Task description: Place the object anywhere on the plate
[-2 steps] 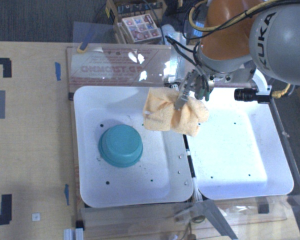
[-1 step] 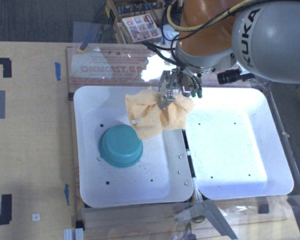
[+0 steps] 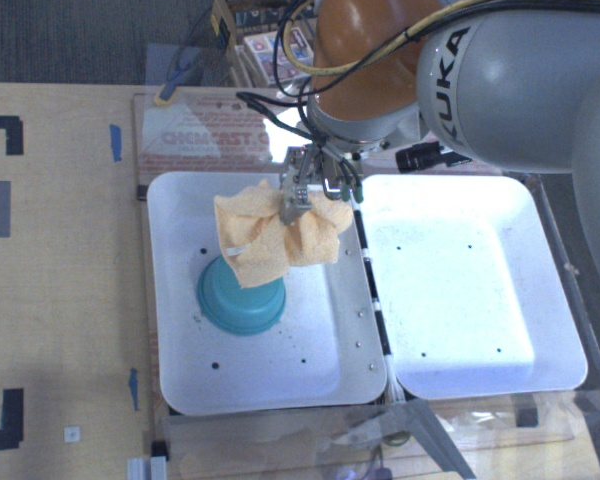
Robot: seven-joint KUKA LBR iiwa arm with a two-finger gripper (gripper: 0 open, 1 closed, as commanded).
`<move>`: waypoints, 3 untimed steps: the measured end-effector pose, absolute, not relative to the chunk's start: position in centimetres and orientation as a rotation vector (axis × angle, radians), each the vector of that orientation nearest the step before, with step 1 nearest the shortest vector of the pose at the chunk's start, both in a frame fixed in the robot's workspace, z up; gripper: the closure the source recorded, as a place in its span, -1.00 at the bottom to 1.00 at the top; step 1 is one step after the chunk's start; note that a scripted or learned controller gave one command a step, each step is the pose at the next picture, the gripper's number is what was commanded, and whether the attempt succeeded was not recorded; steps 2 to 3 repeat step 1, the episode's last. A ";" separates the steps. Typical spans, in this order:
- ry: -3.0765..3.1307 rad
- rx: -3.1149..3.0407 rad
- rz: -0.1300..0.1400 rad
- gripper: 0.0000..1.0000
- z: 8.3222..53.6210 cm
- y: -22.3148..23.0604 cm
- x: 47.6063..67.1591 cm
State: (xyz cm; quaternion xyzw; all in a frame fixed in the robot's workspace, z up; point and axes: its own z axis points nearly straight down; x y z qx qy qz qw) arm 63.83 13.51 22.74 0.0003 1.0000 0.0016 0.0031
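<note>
White bin point(image 3: 180, 368): cloth point(image 3: 276, 236) over blue plate point(image 3: 238, 303)

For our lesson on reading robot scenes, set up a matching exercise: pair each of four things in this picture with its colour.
Things:
1. cloth
2. plate
3. left bin
4. band above the wrist

Colours:
A. white
B. orange-brown
C. pale yellow-orange
D. teal blue

Pairs: 1-C, 2-D, 3-A, 4-B. The gripper holds the cloth bunched between its fingers, its lower corner hanging over the plate's edge.
</note>
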 end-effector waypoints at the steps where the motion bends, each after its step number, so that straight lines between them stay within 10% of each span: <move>1: 3.135 0.002 0.005 -1.00 22.8 13.5 63.8; 3: 3.135 0.002 0.005 -1.00 22.8 13.5 63.8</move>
